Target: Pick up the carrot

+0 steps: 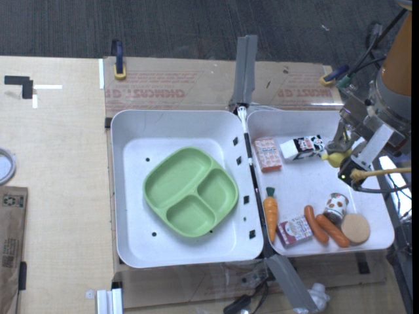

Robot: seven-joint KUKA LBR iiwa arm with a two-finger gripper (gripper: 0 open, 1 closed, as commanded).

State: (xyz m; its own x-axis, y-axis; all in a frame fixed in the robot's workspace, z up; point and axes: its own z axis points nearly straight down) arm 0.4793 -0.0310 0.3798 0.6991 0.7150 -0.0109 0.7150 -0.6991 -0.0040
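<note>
The carrot, orange with a small green top, lies lengthwise in the right bin, close to that bin's left wall. My gripper hangs over the bin's right side, well to the right of the carrot and farther back. A small yellow thing sits right at the gripper's tip; I cannot tell whether it is held. Nothing touches the carrot except the bin floor.
A red box lies just right of the carrot, then two sausages, a brown round piece and a speckled ball. An orange box and a milk carton lie farther back. The left bin holds a green divided plate.
</note>
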